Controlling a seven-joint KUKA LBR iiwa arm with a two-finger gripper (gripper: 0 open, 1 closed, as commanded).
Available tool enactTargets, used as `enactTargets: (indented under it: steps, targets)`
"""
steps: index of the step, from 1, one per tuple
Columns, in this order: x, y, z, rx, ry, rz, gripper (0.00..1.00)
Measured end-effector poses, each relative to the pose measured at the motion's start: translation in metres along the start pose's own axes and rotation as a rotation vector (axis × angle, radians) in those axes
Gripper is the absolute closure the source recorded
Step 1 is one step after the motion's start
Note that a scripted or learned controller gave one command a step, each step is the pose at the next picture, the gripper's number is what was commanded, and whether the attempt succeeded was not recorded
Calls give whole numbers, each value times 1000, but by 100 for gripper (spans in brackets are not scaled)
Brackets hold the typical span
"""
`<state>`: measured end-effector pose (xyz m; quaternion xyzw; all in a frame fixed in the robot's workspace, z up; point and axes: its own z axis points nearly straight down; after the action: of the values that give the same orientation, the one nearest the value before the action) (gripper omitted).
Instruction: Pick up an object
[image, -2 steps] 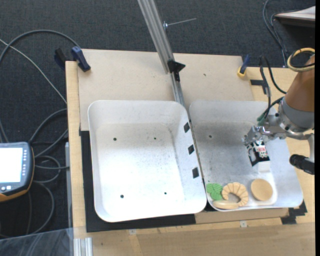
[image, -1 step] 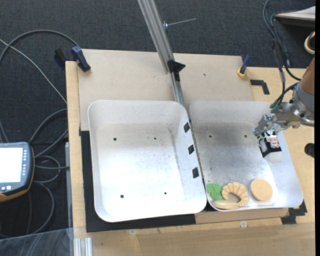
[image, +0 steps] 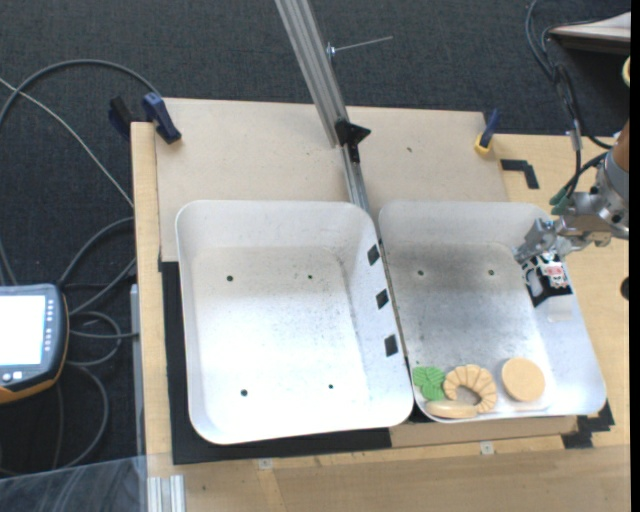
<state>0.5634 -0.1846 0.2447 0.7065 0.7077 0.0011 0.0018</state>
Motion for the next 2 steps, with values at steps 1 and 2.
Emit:
enactTargets:
  steps: [1, 2]
  targets:
    - [54, -4, -8, 5, 5, -5, 100]
    - [103, -3, 5, 7, 4, -4, 100]
